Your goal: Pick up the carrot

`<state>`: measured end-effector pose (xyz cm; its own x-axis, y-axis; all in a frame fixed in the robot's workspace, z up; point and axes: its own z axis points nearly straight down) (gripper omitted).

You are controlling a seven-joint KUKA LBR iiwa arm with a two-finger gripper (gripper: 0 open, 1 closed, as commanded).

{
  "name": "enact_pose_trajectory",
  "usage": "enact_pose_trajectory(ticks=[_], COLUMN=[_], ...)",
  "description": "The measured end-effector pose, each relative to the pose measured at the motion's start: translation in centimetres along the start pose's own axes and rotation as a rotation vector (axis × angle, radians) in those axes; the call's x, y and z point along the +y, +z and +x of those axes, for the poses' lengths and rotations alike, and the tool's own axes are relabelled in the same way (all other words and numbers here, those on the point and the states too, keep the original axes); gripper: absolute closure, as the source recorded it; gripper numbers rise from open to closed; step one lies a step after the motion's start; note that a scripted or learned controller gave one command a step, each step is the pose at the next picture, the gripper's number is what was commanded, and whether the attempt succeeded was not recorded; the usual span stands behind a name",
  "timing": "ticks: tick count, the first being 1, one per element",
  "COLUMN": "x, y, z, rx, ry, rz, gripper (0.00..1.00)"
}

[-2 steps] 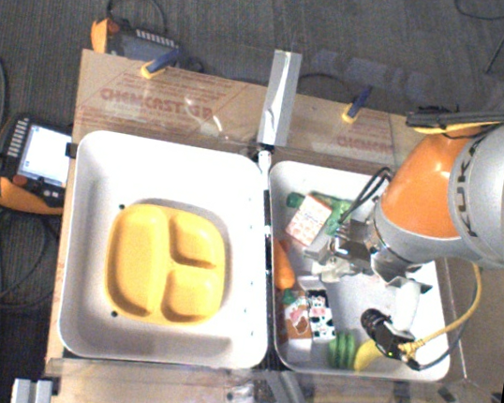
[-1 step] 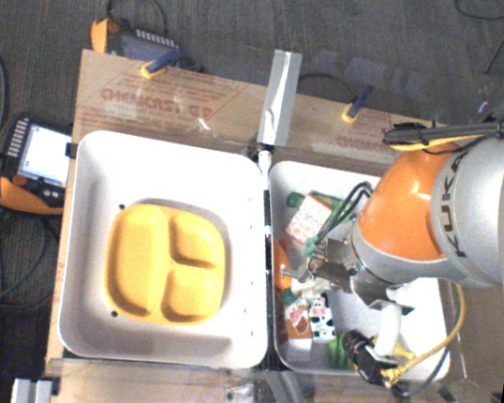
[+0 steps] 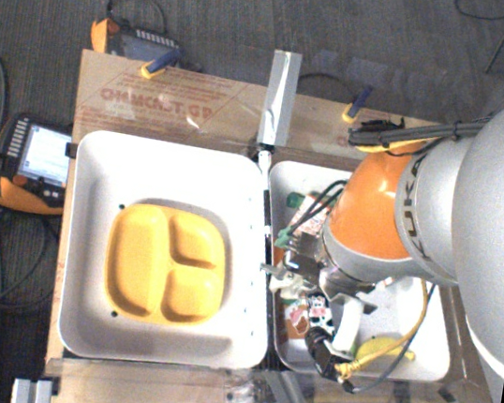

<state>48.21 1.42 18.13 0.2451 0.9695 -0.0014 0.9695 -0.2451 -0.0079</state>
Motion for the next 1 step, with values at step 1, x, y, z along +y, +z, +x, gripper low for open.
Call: enact_pose_trajectory(ticks=[1], x=[0.22], y=[-0.64], z=[-0.49], rx=[0.0], ry=[-0.044], rz=[-0.002], gripper=[1.0])
